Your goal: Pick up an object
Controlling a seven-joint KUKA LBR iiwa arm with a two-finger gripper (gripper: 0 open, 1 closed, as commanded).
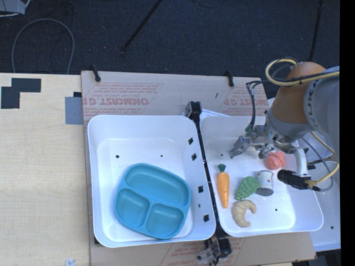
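In the right bin [222, 127] lie an orange carrot [223, 188], a green bumpy toy vegetable [247, 187], a tan croissant [243, 212], a small silver can [265, 182] and a pink-red round toy [274, 160]. My gripper [252, 148] hangs low over the far part of this bin, just left of the pink-red toy and behind the carrot. It is open, its fingers [239, 147] spread apart with nothing between them.
The left bin [105, 132] holds a blue divided plate [152, 200]. A black divider [199, 159] runs between the bins. Cables and a black part [294, 179] of the arm hang over the right bin's right edge.
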